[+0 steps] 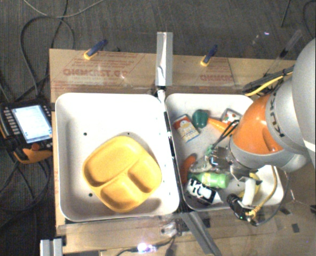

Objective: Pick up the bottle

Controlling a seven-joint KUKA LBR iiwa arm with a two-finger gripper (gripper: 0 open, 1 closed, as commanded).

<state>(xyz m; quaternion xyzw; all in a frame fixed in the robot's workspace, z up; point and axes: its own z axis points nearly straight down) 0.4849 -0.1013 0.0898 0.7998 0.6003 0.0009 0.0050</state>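
A green bottle (213,180) lies on its side in the front part of the right bin (175,143). My gripper (219,162) hangs just above and behind it, below the arm's orange band. The wrist hides how the gripper meets the bottle. The bottle rests low among the other items, with a black-and-white package (200,192) right in front of it.
The right bin also holds a small orange-and-white container (186,128), a teal object (200,118), an orange piece (217,124) and a red-orange item (187,165). A yellow divided plate (123,173) sits in the left bin (67,143). The arm covers the right bin's right side.
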